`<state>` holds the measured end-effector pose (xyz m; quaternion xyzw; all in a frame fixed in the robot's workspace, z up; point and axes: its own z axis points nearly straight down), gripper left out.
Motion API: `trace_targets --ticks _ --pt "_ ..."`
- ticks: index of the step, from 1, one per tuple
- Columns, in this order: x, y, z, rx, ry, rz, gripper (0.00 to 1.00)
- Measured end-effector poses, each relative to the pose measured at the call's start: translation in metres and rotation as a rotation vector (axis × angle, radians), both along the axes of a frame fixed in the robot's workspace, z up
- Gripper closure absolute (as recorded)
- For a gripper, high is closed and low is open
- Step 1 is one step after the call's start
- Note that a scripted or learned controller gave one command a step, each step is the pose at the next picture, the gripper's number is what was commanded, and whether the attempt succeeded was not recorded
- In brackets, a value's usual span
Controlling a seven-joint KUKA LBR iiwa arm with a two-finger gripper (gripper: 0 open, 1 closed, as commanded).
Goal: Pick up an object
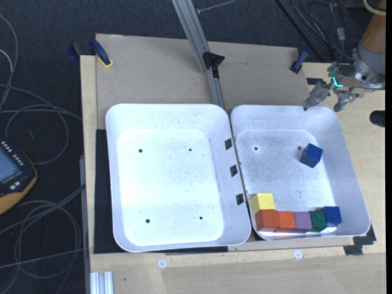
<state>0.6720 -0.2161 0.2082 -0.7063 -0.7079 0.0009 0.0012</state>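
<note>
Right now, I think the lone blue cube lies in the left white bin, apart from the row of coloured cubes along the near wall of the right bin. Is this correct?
Not quite. The lone blue cube lies in the right white bin, not the left one. The camera view shows it there, apart from the row of coloured cubes along that bin's near wall.

Black-speckled white bins (pixel 165 118), blue cube (pixel 311 155)

Dark carpet floor (pixel 43 17), wooden bench (pixel 153 66), loose cables (pixel 37 115).
</note>
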Motion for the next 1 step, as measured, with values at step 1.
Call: trace_targets --ticks 1 --pt "0.0000 -0.0001 0.0000 0.000 0.000 0.000 0.00"
